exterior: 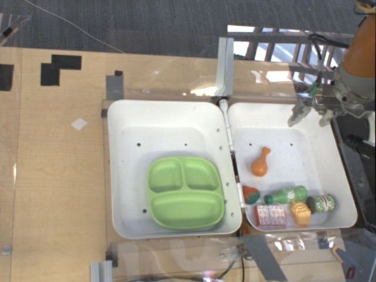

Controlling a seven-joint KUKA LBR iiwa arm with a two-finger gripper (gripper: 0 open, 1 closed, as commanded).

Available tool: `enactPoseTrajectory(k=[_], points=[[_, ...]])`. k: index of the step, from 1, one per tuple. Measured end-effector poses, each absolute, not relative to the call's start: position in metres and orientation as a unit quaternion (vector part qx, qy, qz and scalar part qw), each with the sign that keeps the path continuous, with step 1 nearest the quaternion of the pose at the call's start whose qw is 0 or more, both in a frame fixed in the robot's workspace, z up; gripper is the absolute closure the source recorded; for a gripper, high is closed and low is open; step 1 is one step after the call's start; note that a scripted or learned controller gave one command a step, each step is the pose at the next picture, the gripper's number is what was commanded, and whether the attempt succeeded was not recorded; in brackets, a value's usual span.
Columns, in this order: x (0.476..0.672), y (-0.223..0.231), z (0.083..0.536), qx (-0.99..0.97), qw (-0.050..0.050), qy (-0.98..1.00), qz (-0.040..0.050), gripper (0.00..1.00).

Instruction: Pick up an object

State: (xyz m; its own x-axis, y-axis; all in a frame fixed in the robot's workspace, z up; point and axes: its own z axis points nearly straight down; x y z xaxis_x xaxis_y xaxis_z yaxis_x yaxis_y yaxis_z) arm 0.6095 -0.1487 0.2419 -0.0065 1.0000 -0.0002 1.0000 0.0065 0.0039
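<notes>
Camera view is showing the candidate objects all lying in the right bin, and none of them is being held. An orange toy drumstick is lying alone near the middle of this bin, well apart from the others. Along the near wall a small group is sitting close together: a red piece at the left corner, a green bottle lying on its side, a small printed box under it, a yellow block just beside the box, and a green and white can at the right end.

The gripper is hanging over the far right part of the same bin, near its back wall, and its two fingers are standing apart with nothing between them. It is well apart from the drumstick and still farther from the group at the near wall. The arm with its orange band is reaching in from the right side.

In the left bin a green divided plate is resting alone.

My judgement is that the task is only at its beginning: no object is lifted or even touched. What is left is nearly everything, namely choosing one object, moving above it, going down, closing on it and raising it. The drumstick seems to be the easiest choice, because it is lying free of its neighbours.
</notes>
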Motion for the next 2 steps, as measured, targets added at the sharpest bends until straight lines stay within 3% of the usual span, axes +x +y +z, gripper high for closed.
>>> enactPoseTrajectory(k=[1,2], points=[[0.614,-0.101,0.181,0.65,0.002,0.76,0.0014,0.0],[0.6,-0.11,0.097,0.592,0.003,0.806,0.0021,0.0]])
